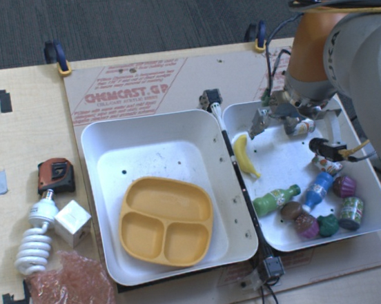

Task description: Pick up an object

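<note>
One banana [245, 155] lies nearest my gripper [278, 119], just to its left along the right bin [278, 239]'s left wall, long axis running up the bin, though I cannot tell the gripper's state from here.

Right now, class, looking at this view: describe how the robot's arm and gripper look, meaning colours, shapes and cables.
The arm is bulky, rounded and light grey, with a broad orange band above the wrist. Thin dark cables run along the wrist. The gripper is small, grey and metallic, with angular parts.
</note>
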You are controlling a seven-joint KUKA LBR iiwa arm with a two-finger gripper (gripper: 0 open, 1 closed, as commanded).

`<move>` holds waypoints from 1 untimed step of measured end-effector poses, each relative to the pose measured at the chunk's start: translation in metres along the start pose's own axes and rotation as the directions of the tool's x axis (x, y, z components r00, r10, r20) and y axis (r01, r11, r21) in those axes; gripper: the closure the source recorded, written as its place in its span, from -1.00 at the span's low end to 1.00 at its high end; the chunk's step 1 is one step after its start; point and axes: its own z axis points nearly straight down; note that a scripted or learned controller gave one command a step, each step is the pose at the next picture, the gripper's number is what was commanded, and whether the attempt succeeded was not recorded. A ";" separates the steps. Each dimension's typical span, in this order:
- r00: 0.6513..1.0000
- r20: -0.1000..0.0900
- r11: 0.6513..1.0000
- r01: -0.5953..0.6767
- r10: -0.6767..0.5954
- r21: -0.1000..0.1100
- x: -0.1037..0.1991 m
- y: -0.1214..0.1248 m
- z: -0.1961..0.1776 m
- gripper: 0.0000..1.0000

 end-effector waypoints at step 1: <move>1.000 -0.005 1.000 -0.008 0.008 0.003 0.005 -0.045 0.021 -1.00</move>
